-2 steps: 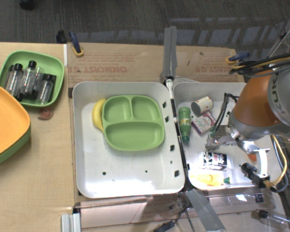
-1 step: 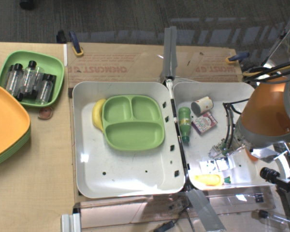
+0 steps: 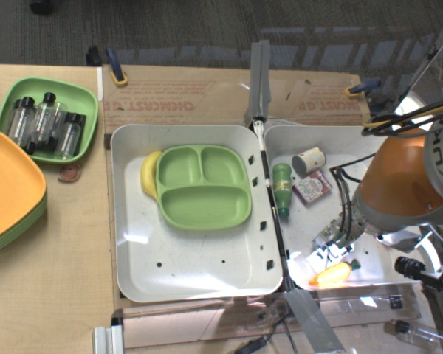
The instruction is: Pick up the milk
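**Hovering over the milk, grip unread**

Reaching in from 3 o'clock, with the gripper (image 3: pixel 338 234) low in the right bin (image 3: pixel 317 129), toward that bin's 6 o'clock side. Cannot tell how far open it is, nor whether it has hold of anything; too small and too cluttered there to read.

Taking the small black-and-white carton (image 3: pixel 329 254) for the milk, as a judgement from its markings. Lying just at 6 o'clock of the gripper, touching it or nearly so; cannot say which. Seeming to run its long axis roughly from 8 to 2 o'clock, though hard to read at this size. Needing, most likely, only a short drop and a close across the short side, with no sideways travel.

Watching the orange piece (image 3: pixel 331 273) just beyond the milk at 6 o'clock, close enough to be nudged or caught instead.

Elsewhere in the right bin:
- green bottle (image 3: pixel 281 189) against the wall at 9 o'clock, long axis 12 to 6
- pale cylinder (image 3: pixel 308 159) on its side near 12 o'clock
- pink packet (image 3: pixel 312 189) just below that cylinder, well apart from the milk

In the left bin (image 3: pixel 119 220): a green divided plate (image 3: pixel 204 186) toward 12 o'clock, with a yellow thing (image 3: pixel 148 174) tucked at its 9 o'clock edge.

Off at the far 9 o'clock side of the bench: a green tray (image 3: pixel 88 113) holding small bottles, beside stacked orange plates (image 3: pixel 7 190).
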You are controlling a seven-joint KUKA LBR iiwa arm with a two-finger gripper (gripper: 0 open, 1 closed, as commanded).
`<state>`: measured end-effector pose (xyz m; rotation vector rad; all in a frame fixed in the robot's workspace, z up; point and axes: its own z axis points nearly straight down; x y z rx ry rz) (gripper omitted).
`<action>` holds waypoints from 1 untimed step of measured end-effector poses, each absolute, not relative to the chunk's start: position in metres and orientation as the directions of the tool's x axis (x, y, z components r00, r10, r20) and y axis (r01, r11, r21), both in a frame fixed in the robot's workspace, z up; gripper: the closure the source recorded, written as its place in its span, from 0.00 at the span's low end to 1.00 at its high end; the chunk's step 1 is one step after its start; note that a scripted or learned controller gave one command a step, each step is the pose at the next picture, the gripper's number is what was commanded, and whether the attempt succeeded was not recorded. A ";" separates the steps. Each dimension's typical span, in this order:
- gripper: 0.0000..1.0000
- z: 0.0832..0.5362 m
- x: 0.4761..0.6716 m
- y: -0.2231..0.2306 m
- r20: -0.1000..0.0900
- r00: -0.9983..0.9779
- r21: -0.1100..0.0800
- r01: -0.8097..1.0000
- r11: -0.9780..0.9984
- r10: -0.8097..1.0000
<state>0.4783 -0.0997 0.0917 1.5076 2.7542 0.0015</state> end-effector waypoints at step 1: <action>1.00 0.093 0.479 -0.121 -0.005 -0.626 0.005 0.780 0.626 0.780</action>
